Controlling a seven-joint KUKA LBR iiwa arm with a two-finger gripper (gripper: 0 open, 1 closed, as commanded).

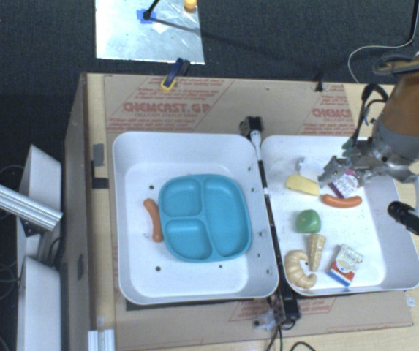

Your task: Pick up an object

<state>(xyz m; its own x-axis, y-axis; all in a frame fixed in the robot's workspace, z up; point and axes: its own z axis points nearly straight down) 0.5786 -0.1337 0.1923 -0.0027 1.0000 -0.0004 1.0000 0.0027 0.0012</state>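
Camera view: gripper low in right bin, beside a small red-and-white packet and sausage; finger state cannot be told. Step judged: descent to grasp; next, closing squarely and lifting.

Even, fairly bright overhead light. The two shallow white plastic bins look washed out with soft, faint shadows. The picture is slightly soft and grainy; the dark floor stays dim.
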